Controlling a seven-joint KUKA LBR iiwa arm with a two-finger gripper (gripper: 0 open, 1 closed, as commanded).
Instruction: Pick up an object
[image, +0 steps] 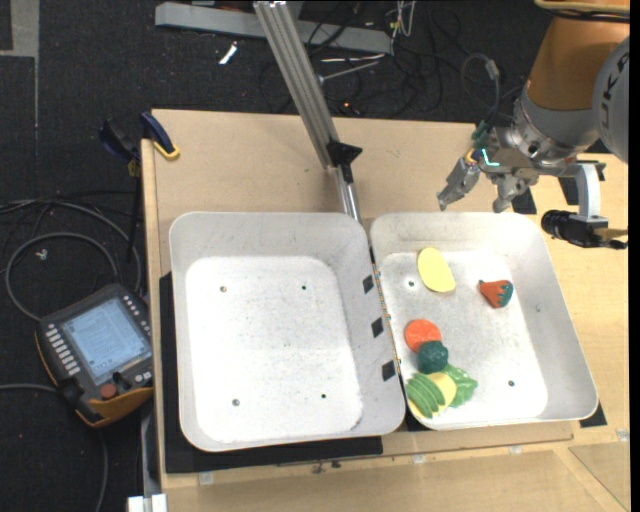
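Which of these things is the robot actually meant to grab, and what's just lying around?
For the job: gripper; in the right bin, yellow piece, strawberry toy, orange ball, dark green piece, green-yellow toy.

Lying about: handheld controller, floor cables, blue clamp.

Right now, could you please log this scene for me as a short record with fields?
gripper: above the far rim of the right bin, fingers spread, nothing between them
right bin: holds a yellow piece, strawberry, orange ball, dark green piece, corn
left bin: white, beside the right bin
task status: nothing picked yet
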